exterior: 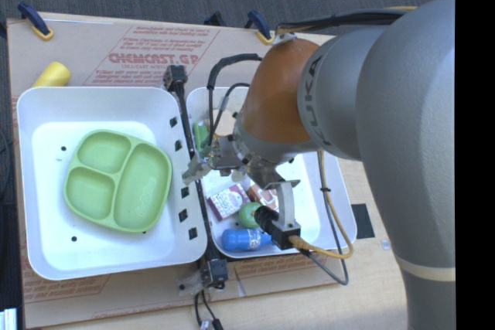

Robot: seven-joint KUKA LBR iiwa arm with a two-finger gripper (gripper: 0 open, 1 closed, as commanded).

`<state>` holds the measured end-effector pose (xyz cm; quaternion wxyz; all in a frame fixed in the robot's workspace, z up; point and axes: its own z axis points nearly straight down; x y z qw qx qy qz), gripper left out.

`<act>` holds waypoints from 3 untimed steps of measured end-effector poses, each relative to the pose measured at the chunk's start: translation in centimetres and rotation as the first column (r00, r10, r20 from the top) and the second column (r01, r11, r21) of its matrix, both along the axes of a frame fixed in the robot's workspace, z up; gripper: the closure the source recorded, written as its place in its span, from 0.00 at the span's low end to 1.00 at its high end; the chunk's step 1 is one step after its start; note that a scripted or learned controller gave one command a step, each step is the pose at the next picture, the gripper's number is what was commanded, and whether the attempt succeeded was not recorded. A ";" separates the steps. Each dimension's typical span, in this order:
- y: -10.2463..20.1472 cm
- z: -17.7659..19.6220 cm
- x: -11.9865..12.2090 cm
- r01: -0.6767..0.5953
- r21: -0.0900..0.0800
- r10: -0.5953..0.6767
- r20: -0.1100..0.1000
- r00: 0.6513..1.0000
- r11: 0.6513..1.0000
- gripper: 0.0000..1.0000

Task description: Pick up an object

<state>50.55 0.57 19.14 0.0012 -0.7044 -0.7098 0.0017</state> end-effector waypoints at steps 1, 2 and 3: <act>0.0 0.0 0.0 0.000 0.000 0.000 0.000 1.000 1.000 0.00; 0.0 0.0 0.0 0.000 0.000 0.000 0.000 1.000 1.000 0.00; -4.2 -4.3 -1.3 -0.015 0.022 0.015 -0.006 1.000 1.000 0.00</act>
